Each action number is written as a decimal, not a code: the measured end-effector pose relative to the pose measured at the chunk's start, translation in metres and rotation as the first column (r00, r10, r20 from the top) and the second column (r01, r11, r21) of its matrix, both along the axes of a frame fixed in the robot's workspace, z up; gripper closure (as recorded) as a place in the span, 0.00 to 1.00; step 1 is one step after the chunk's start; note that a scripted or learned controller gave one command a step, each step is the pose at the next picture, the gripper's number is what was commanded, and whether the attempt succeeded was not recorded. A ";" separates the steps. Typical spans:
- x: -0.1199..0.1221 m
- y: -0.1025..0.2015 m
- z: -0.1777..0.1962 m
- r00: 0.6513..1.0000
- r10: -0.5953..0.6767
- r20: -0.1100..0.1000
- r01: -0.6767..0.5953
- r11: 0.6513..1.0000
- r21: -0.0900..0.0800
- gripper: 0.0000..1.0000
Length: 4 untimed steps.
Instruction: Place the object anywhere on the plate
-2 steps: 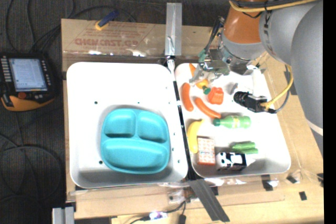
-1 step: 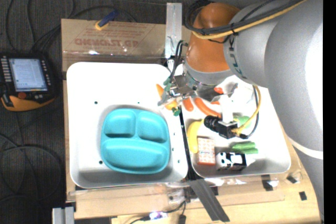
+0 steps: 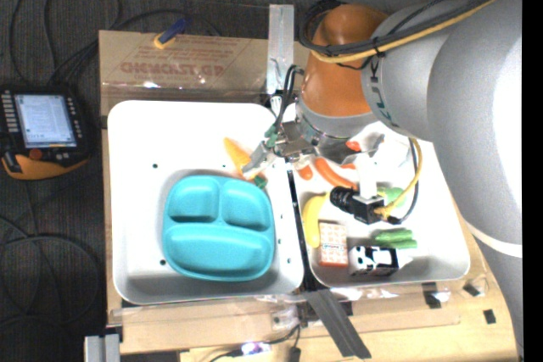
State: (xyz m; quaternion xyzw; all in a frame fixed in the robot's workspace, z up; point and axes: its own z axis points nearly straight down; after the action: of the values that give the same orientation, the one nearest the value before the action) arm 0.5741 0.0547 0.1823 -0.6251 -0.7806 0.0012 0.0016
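A light blue plate [image 3: 219,226] with three compartments lies in the left bin [image 3: 136,182], toward its front. My gripper [image 3: 260,162] hangs over the left bin's right side, just beyond the plate's far right corner. A small orange-yellow object [image 3: 235,152] with a green bit [image 3: 257,178] near it sits right at the gripper's tip, above the plate's far edge. Whether it is held or lying on the bin floor is unclear.
The right bin [image 3: 441,258] holds a banana [image 3: 312,218], an orange piece [image 3: 325,174], a printed box [image 3: 333,244], green pieces [image 3: 397,238] and a black-and-white block [image 3: 374,261]. A divider wall [image 3: 295,225] separates the bins. A tablet [image 3: 41,123] lies on the floor at left.
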 end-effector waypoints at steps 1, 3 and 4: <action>0.000 0.000 0.008 1.000 0.000 -0.002 0.000 1.000 0.000 1.00; -0.092 0.089 0.038 0.993 0.115 -0.001 -0.115 0.993 0.000 1.00; -0.092 0.089 0.038 0.993 0.115 -0.001 -0.115 0.993 0.000 0.00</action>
State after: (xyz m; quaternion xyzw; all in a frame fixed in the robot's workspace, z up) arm 0.4825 0.1434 0.2199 -0.5792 -0.8152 0.0018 0.0017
